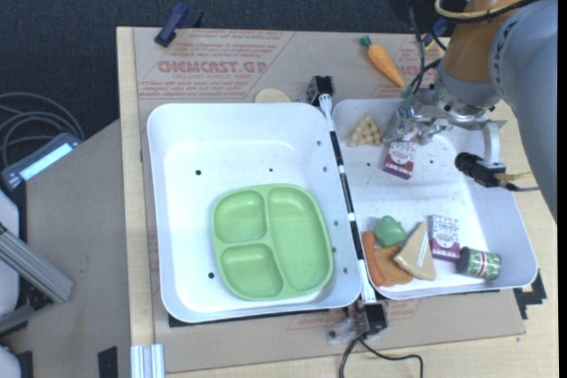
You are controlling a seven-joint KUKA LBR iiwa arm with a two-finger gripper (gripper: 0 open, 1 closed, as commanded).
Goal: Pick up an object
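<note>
The tool is poised above the small red-and-white carton near the right bin's far edge; its grip cannot be told, so a centred, vertical descent is advised.

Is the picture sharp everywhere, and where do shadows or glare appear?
Camera view: mostly sharp, light even; the green plate is crisp, the gripper and small packet slightly soft; the left bin looks bright white without harsh glare; faint shadows lie under the arm.
</note>
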